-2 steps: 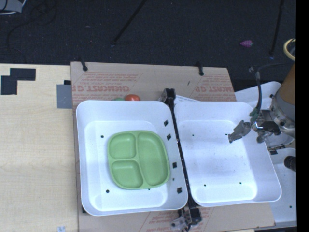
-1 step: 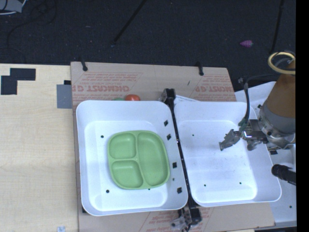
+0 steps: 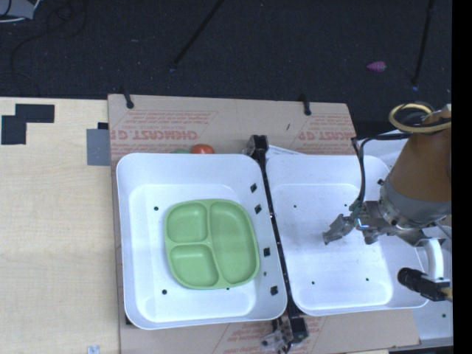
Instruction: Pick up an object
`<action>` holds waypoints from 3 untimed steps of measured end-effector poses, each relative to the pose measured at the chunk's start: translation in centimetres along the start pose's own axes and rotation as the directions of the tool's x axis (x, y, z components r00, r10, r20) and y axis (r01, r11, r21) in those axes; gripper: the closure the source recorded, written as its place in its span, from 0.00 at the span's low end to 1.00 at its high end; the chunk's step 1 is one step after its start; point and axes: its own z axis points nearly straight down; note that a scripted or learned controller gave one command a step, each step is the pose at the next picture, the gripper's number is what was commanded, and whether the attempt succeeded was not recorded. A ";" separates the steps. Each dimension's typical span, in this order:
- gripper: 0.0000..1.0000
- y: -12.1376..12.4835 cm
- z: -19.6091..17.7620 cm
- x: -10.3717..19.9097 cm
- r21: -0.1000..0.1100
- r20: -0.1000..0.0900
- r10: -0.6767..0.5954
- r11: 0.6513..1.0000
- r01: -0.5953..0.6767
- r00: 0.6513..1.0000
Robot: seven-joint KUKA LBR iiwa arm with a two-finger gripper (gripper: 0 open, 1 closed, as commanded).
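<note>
The arm's upper body is cut off right of the right bin (image 3: 335, 290); its gripper (image 3: 338, 231) hangs over that bin, grip unclear. The glossy green sectioned plate (image 3: 212, 243) lies in the left bin (image 3: 140, 271)

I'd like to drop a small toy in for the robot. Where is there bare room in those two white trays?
The right bin has bare floor left of the gripper, toward the divider, and along its near wall. The left bin is crowded: the green divided plate fills its middle, leaving only a narrow border around it.
</note>
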 end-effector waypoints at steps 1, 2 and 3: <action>0.00 -0.7 5.3 -0.8 0.000 0.000 0.001 1.000 -0.001 1.000; 1.00 -0.6 4.1 -0.9 -0.003 0.001 0.006 1.000 -0.005 1.000; 1.00 -0.8 -0.7 -1.9 -0.010 0.003 0.005 1.000 -0.005 1.000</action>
